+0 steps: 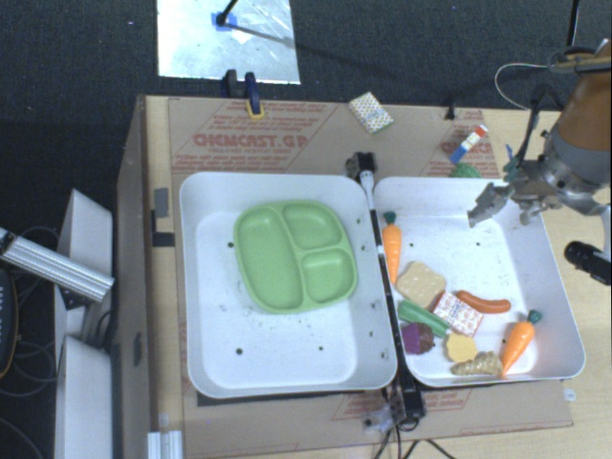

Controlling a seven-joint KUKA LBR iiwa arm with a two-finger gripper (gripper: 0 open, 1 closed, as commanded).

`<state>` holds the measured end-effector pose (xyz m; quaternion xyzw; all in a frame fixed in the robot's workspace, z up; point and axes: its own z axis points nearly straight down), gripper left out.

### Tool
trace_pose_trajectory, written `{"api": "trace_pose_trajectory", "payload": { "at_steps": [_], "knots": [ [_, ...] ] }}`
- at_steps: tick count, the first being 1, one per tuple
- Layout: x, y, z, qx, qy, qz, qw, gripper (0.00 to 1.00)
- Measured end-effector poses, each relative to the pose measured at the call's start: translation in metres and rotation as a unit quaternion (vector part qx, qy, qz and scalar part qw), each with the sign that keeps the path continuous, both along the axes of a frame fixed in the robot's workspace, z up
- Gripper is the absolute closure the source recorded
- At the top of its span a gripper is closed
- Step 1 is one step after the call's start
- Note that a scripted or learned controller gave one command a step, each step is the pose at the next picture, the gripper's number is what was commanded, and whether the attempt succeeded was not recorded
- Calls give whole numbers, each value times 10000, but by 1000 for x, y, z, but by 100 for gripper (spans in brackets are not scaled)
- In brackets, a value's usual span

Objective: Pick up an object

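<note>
The pick had not yet begun: the gripper [490, 205] hovered over the far part of the right bin [550, 256], and whether it was spread or pressed together could not be told. The candidates lay untouched in that bin's near half, well apart from it: 2 carrots [517, 338], a sausage [483, 303] and a bread slice [421, 282]. Choosing, descending, closing and lifting all remained.

Grey arm [574, 175], orange band [585, 115]
</note>
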<state>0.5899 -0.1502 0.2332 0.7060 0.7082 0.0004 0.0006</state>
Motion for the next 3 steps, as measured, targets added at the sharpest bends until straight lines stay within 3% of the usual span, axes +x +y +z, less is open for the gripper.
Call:
{"api": "trace_pose_trajectory", "payload": {
  "at_steps": [1, 2, 3],
  "knots": [
    [52, -2, -122, 5, 20, 8, 10000, 0],
    [79, 28, -149, 5, -4, 9, 10000, 0],
    [80, 27, -137, -6, -21, 23, 10000, 100]
  ]
}}
